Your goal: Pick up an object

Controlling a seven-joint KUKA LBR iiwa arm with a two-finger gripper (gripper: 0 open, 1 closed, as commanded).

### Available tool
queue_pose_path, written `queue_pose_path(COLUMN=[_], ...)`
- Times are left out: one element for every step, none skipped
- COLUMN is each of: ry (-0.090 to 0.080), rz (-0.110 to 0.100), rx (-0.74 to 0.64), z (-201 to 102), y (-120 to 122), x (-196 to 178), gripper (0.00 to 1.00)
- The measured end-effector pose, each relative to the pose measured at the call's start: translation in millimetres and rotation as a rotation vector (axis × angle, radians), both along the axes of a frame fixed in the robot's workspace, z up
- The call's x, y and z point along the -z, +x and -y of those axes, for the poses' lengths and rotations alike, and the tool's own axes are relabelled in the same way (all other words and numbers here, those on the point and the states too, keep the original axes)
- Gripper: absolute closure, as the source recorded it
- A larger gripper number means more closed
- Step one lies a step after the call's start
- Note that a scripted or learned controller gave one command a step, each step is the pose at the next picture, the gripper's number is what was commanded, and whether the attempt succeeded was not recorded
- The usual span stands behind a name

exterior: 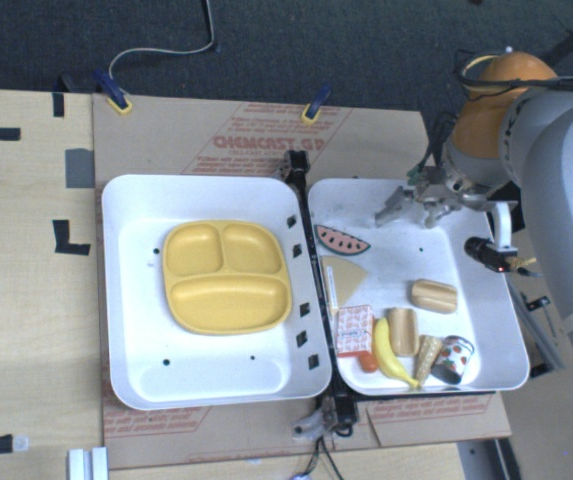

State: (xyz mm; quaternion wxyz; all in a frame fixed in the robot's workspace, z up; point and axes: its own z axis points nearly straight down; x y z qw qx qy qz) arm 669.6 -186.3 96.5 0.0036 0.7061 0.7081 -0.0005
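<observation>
My gripper [407,215] hangs over the back part of the right bin [486,313], its fingers spread open with nothing between them. A watermelon slice [343,240] lies just left and in front of it. Further forward are a pale wedge [347,280], a tan bread roll [434,295], a red-patterned packet [354,329], a second roll [402,329], a banana [390,353], a cone [427,357] and a dark chocolate-coloured piece [453,361]. All of them rest on the bin floor, apart from the gripper.
The left bin [131,298] holds a yellow divided plate [228,275]. The divider between the bins [309,268] runs just left of the watermelon slice. The grey arm [551,188] fills the right side above the bin's far right rim.
</observation>
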Motion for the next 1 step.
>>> queue_pose_path(ry=[0.000], rz=[0.001], rx=[0.000], z=[-0.1], y=[0.2], x=[-10.1], gripper=[1.00])
